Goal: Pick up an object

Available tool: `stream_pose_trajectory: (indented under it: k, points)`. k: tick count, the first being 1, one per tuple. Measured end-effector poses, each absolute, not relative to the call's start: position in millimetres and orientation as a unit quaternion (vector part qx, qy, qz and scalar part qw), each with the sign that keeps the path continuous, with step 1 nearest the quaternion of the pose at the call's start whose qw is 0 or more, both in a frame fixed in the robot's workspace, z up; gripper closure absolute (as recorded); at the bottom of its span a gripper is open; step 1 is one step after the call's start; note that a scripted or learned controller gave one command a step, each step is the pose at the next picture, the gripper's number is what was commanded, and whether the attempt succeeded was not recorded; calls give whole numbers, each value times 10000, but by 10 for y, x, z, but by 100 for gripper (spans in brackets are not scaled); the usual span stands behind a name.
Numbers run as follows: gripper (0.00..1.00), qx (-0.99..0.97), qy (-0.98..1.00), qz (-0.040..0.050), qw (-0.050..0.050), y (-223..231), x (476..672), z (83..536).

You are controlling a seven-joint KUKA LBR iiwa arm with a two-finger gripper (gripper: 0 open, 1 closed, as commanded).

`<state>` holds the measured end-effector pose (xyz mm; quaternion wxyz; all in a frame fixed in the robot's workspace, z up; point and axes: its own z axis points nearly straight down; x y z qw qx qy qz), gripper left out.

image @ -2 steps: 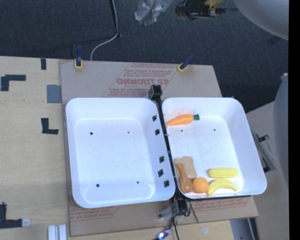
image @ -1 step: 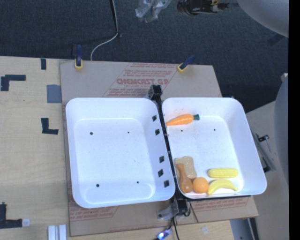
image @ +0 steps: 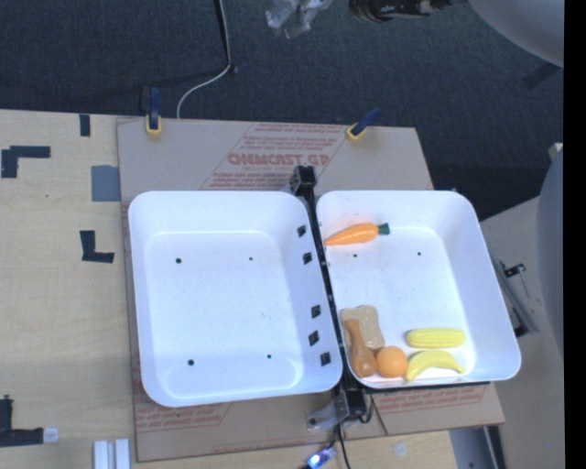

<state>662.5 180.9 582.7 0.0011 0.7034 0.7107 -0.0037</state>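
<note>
The right bin (image: 458, 275) holds several toy foods. An orange carrot (image: 352, 234) with a green top lies near its far left corner. Along the near edge sit a tan bread slice (image: 364, 321), a brown sausage-like piece (image: 358, 353), a round orange (image: 392, 363), a yellow corn cob (image: 435, 338) and a banana (image: 433, 365). My gripper (image: 291, 16) is blurred at the top edge of the view, high above the dark floor and well beyond both bins, with nothing seen in it.
The left bin (image: 220, 302) stands beside the right one on a cardboard sheet (image: 275, 156) held by two clamps. A white cable (image: 206, 78) runs across the dark floor behind. The grey arm (image: 522, 23) enters at the top right.
</note>
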Motion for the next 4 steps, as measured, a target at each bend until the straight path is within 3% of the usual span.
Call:
stream_pose_trajectory:
  k: [2, 4]
  points:
    - [100, 7041, 7101, 5, 53, 1828, 6634, 6022]
    - [100, 7053, 7087, 110, 131, 1850, 6655, 6216]
